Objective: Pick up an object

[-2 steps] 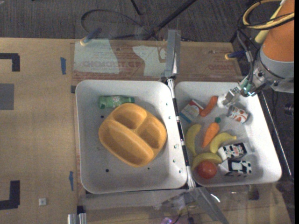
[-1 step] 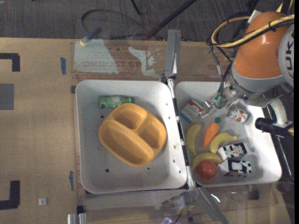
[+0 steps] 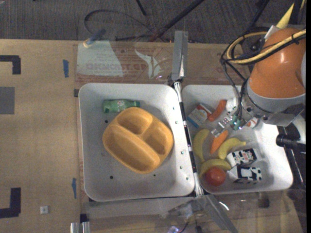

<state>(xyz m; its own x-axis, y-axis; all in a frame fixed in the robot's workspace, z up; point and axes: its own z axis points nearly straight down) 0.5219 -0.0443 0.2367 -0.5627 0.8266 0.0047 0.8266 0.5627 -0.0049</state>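
Note:
The right bin [image 3: 277, 159] holds several toy foods. An orange carrot [image 3: 219, 109] lies near its back, and a second carrot [image 3: 218, 141] lies in the middle. Yellow bananas [image 3: 200, 143] [image 3: 231, 147] [image 3: 214, 164] lie around it, with a red tomato [image 3: 215, 176] at the front. Two cow-patterned cartons [image 3: 242, 156] [image 3: 249, 174] sit to the right of the tomato. A small red and white box [image 3: 198, 115] sits at the back left. My gripper [image 3: 227, 125] hangs low over the bin between the two carrots, under the orange-banded wrist [image 3: 279, 67].
The left bin [image 3: 92, 144] holds an orange divided plate [image 3: 138, 139] and a green packet [image 3: 120, 105] behind it. A metal rail [image 3: 184, 130] separates the bins. Cables loop over the arm at the upper right.

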